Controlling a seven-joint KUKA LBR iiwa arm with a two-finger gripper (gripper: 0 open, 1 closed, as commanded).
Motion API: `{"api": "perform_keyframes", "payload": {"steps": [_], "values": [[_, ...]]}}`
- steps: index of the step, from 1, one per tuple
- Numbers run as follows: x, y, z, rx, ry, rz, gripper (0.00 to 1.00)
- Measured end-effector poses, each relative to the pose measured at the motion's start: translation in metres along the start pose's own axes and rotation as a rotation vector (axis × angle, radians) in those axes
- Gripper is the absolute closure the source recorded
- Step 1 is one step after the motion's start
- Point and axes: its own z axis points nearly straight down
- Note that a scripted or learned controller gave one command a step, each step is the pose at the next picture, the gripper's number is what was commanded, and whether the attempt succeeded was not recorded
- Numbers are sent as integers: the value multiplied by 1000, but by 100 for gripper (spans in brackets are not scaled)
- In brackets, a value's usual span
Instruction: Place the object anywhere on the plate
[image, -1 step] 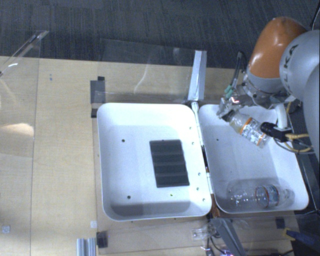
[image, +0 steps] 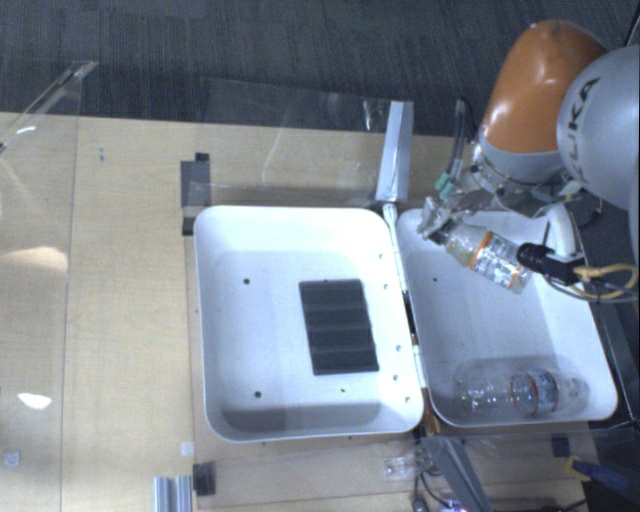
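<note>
Wooden tabletop (image: 110, 330) carried two white bins. Jaws (image: 440, 222) over right bin (image: 575, 340), upper left corner, clenched on bottle (image: 490, 257), long axis slanting down-right. Plate (image: 339, 326), dark, lay in left bin (image: 230, 300), left of jaws, well apart. Second bottle (image: 515, 390) lay near right bin's front.

plate (image: 339, 326) in left bin (image: 225, 300), bottle (image: 518, 390) in right bin (image: 575, 330)

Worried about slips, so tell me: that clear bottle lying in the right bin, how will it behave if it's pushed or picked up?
The clear bottle lies on its side, so a push would likely roll it. It looks empty and thin-walled: probably light, and may dent when squeezed. Its smooth plastic may slip.
</note>
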Motion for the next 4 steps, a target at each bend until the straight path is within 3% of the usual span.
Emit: {"api": "perform_keyframes", "payload": {"steps": [1, 2, 3, 4], "values": [[68, 2, -24, 1, 0, -114, 100], [165, 26, -30, 0, 1, -223, 100], [145, 55, -105, 1, 1, -34, 100], [96, 15, -130, 1, 0, -280, 100]]}}
